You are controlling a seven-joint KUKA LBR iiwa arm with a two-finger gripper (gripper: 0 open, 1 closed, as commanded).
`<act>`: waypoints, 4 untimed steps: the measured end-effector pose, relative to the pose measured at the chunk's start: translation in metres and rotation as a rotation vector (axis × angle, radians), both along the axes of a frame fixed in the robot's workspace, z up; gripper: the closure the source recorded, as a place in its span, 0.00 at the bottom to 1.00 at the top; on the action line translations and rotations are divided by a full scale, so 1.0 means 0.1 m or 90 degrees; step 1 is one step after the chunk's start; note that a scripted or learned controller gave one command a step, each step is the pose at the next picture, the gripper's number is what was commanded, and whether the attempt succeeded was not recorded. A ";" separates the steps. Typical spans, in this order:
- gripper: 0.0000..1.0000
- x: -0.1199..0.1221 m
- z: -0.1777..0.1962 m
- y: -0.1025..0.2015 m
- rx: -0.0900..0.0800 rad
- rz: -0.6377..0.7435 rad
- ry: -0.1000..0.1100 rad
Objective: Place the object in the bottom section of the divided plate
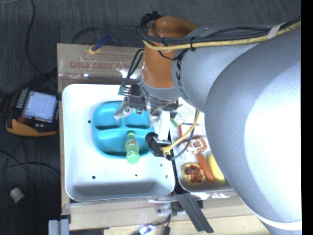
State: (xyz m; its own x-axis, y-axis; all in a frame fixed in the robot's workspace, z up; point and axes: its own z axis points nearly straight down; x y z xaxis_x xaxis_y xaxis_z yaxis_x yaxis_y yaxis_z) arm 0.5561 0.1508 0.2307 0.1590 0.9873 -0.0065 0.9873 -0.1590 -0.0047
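- Gripper [139, 112] hangs over the blue divided plate [105, 131]; whether it is open or closed I cannot tell.
- Green plastic bottle [131, 148], small and rounded, lies in the plate's bottom section.
- Plate sits mid left white bin [78, 180]; toy food [193, 173] fills the right bin's near corner.
- Dark carpet [29, 33] surrounds the bench.

Green bottle [131, 149] blocks the divided plate's [105, 131] bottom section.

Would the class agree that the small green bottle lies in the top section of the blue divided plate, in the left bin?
Not quite. The camera view shows the green bottle in the bottom section of the blue divided plate, reaching over its lower rim. It is indeed in the left bin.
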 end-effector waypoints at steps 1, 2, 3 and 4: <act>0.00 0.00 0.00 0.00 0.000 0.000 0.000; 0.00 0.00 0.00 0.00 0.000 0.000 0.000; 0.00 0.00 0.00 0.00 0.000 0.000 0.000; 0.00 0.00 0.00 0.00 0.000 0.000 0.000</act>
